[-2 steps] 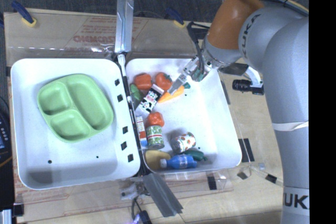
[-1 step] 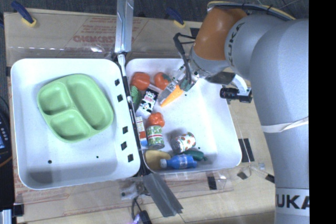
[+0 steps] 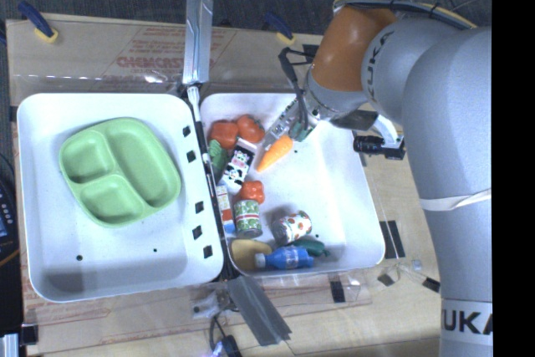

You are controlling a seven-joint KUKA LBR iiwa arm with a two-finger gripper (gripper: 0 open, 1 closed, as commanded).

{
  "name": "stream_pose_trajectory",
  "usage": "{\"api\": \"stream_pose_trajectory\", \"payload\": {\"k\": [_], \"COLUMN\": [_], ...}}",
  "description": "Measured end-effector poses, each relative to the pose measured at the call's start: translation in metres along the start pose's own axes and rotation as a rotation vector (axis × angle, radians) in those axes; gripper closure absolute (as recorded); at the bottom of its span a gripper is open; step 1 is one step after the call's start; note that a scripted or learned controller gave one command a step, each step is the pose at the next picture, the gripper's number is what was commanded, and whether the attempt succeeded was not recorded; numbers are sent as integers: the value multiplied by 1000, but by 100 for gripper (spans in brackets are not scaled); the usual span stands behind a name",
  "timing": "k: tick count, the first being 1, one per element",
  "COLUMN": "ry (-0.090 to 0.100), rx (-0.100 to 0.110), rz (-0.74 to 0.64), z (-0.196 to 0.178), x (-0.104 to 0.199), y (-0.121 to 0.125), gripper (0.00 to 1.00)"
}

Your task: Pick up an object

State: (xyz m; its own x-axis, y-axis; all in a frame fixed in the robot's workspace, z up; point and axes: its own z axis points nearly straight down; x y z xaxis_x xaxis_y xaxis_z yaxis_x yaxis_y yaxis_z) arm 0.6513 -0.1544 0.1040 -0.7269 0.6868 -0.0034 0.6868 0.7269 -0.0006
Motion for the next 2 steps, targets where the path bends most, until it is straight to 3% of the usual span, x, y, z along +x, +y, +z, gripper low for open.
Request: {"api": "stream_pose_trajectory", "payload": {"k": [1, 2], "ry": [5, 5], "rx": [2, 2], "rz": [326, 325], "z": [12, 12], "x": [3, 3], "y": [-80, -80], "gripper": [100, 0]}}
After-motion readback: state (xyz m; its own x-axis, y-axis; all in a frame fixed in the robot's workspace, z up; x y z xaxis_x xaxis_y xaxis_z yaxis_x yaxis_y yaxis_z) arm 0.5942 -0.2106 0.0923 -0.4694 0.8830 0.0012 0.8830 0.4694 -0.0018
